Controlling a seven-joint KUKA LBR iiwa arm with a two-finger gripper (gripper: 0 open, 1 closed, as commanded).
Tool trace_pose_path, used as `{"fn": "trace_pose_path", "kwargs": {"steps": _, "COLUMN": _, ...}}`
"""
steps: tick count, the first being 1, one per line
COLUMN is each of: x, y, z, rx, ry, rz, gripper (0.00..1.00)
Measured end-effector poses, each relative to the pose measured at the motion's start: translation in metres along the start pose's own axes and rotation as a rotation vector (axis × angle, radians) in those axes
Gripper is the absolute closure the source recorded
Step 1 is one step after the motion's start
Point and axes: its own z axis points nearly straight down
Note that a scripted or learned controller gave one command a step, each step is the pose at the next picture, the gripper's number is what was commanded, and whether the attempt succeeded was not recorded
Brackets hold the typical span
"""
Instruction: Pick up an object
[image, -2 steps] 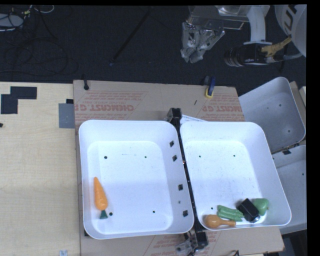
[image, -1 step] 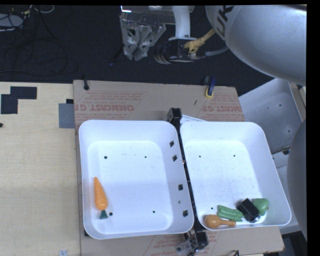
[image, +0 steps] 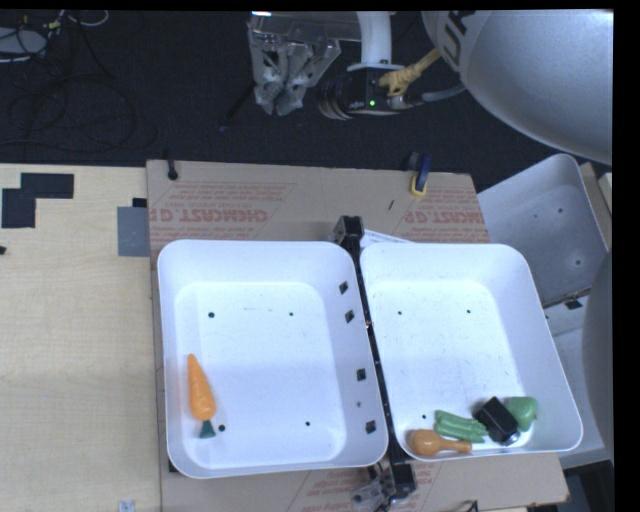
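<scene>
- left bin (image: 175, 300): orange carrot (image: 200, 392) lies near its front-left corner, far below and a bit left of the fingers (image: 285, 85).
- fingers: hanging above the dark area behind the desk (image: 70, 330), past the bins' back edge; nothing between them, but can't tell how far open they are.
- right bin (image: 545, 330): front-right corner holds a cluster, well below and right of the fingers: orange pear-shaped piece (image: 436, 443), green pod (image: 460, 427), black block (image: 497, 419), green item (image: 522, 409) touching the block.
</scene>
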Motion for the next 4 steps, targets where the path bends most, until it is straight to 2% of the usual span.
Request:
{"fn": "trace_pose_path", "kwargs": {"steps": 1, "x": -0.069, "y": 0.001, "z": 0.054, "rx": 0.003, "ry": -0.001, "rz": 0.013, "gripper": 1.00}}
{"fn": "trace_pose_path", "kwargs": {"steps": 2, "x": -0.065, "y": 0.001, "z": 0.041, "rx": 0.001, "ry": 0.000, "rz": 0.004, "gripper": 1.00}}
{"fn": "trace_pose_path", "kwargs": {"steps": 3, "x": 0.007, "y": 0.000, "z": 0.066, "rx": 0.000, "ry": 0.002, "rz": 0.000, "gripper": 1.00}}
{"fn": "trace_pose_path", "kwargs": {"steps": 4, "x": -0.030, "y": 0.001, "z": 0.170, "rx": 0.008, "ry": -0.003, "rz": 0.010, "gripper": 1.00}}
